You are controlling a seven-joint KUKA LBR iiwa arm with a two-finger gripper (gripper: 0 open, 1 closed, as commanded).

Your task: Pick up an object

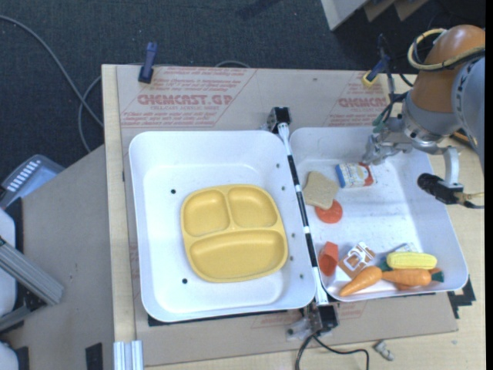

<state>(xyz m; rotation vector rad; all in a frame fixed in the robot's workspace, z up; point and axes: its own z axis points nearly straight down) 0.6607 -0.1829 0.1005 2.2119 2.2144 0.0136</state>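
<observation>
The end effector [379, 149] hangs just above a small carton [355, 176] in the right bin [454, 241]; its grip cannot be told.

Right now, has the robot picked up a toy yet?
Not yet. The gripper has reached the right bin, just above the small carton, which lies on the bin floor. Grabbing and lifting are left. The corn and carrots lie untouched.

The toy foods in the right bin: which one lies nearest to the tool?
The small white carton, just beside the tool. The bread slice lies farther left; the carrots and corn sit at the bin's near edge.
</observation>
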